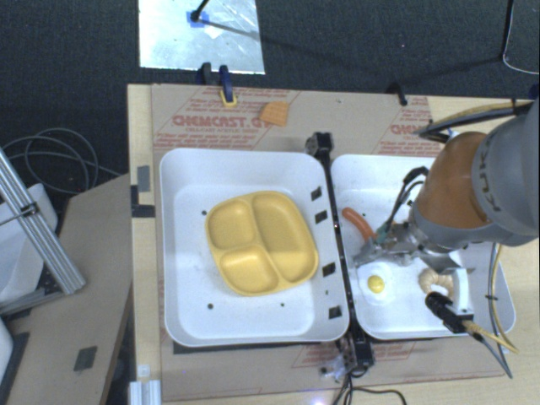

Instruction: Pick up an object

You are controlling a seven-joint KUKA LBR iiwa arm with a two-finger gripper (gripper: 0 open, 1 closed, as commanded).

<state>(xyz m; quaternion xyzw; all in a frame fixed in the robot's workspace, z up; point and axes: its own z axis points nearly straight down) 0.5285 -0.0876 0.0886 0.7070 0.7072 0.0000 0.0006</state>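
Gripper [377,245]: low over the floor of the right bin [371,175], in that bin's left-centre, right of the frame's middle. Whether it is wide or narrow cannot be told, as the wrist hardware covers it from above. Nothing can be confirmed as held.

Candidate objects: an orange-red stick [355,221] lies just up-left of the gripper, slanting from upper left to lower right. Its lower end is at the gripper's edge, but contact cannot be confirmed. A toy fried egg [375,284] lies flat just below the gripper and apart from it.

Step in hand, as judged: the reach-and-close stage of the pick, with the stick the likelier target. No lift is evident.

Next move, as judged: close squarely across the stick's narrow width, then rise straight up. The bin's left wall is near, so there is little room to shift sideways.

Arm [506,184]: enters from the right edge of the frame. Its orange band [451,184] sits above the wrist, and the wrist is bent down and to the left into the bin.

Beyond: the left bin [186,192] holds a yellow divided plate [261,243], well apart from the gripper.
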